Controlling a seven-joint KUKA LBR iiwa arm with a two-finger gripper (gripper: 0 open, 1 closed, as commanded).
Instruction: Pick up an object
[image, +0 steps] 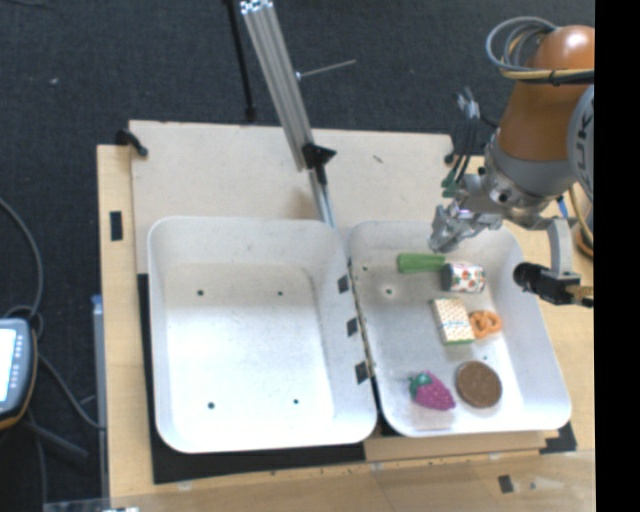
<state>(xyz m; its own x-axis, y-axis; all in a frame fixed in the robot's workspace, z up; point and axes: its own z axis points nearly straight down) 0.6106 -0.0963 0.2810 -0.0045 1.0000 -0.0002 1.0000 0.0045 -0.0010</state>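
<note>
Bench: two white bins (250, 330) side by side.
Gripper (445, 238): over right bin's far edge — just above green cylinder (420, 263).
Opening: cannot tell — nothing visibly held.

The grey arm (540, 110) reaches in from the right, its orange band above the wrist. The gripper (445, 236) hangs low, angled down and leftward.

A green cylinder (421, 263) lies flat near the right bin's (530, 345) far wall, touching a small can (464, 277).
</note>
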